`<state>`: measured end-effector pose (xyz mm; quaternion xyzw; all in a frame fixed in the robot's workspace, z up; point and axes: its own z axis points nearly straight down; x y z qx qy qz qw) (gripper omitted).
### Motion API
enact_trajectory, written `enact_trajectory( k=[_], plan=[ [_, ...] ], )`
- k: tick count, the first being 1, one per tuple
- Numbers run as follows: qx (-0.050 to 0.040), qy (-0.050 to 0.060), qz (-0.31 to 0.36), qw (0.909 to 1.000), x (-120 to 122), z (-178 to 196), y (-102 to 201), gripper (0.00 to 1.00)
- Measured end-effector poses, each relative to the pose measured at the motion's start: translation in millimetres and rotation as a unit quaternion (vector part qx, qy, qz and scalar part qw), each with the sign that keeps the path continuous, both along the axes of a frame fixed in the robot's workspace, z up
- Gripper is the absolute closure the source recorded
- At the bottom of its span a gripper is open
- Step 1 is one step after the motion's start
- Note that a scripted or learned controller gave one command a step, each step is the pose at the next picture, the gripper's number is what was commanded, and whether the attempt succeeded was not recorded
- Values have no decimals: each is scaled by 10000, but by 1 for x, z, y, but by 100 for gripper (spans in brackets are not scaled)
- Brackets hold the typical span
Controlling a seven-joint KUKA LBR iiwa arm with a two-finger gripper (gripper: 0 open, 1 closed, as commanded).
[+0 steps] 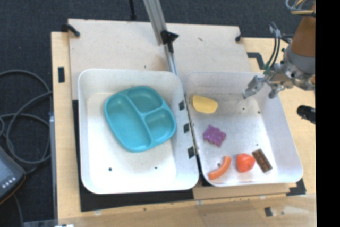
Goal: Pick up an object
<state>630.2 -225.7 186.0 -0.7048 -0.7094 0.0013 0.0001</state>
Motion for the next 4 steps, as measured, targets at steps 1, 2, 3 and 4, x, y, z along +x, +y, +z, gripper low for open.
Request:
enact_trajectory(
  k=[1,2,3,4],
  plan=[
    [5,10,-12,10000,-3,-63,2,0],
    [-2,-5,-15,10000,-3,-86,2,0],
    [-18,-35,-8,10000,-2,-72,0,100],
    [-5,-45,-7,10000,5,-26,0,100]
  ],
)
